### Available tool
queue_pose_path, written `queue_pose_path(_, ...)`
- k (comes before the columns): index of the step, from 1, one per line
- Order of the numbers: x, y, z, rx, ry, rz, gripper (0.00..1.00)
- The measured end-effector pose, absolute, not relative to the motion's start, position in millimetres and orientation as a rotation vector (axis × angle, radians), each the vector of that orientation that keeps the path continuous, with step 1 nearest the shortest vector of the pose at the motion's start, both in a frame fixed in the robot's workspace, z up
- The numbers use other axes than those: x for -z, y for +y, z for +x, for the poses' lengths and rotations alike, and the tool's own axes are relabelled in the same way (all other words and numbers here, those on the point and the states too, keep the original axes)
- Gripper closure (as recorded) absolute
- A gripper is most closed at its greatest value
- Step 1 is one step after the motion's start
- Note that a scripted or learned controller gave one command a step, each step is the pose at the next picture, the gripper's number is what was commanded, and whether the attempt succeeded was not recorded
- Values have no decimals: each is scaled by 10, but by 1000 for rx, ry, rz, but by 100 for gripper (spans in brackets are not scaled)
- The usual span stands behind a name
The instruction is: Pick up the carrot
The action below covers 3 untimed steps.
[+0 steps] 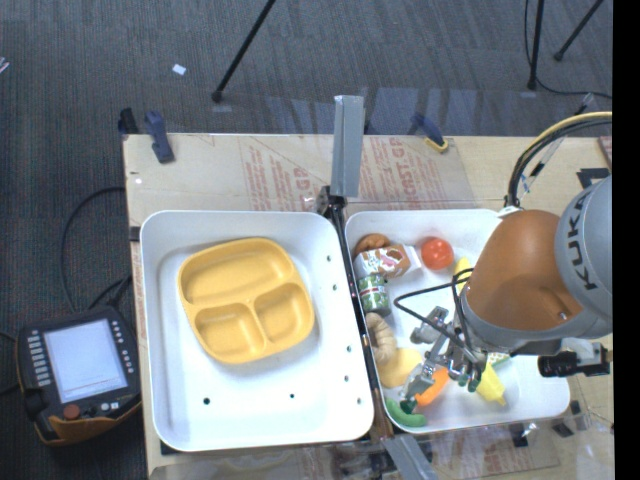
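We see the metal two-finger gripper low in the near part of the right white bin, right over the small orange carrot with green top; whether it grips the carrot, we cannot tell. In the left white bin lies a yellow three-compartment plastic tray.

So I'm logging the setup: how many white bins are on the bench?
2. The left bin holds a yellow divided tray; the right bin holds the food items.
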<state>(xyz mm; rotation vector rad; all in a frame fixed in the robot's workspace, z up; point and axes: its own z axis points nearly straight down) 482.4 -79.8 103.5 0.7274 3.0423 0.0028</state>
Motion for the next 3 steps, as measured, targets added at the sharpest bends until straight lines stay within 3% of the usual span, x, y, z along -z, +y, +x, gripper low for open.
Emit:
queue_pose_path(1, -950, -781, 4870, 0, 3103, 81, 0)
queue_pose_path(3, -940, -813, 4855, 1, 3097, 274, 0)
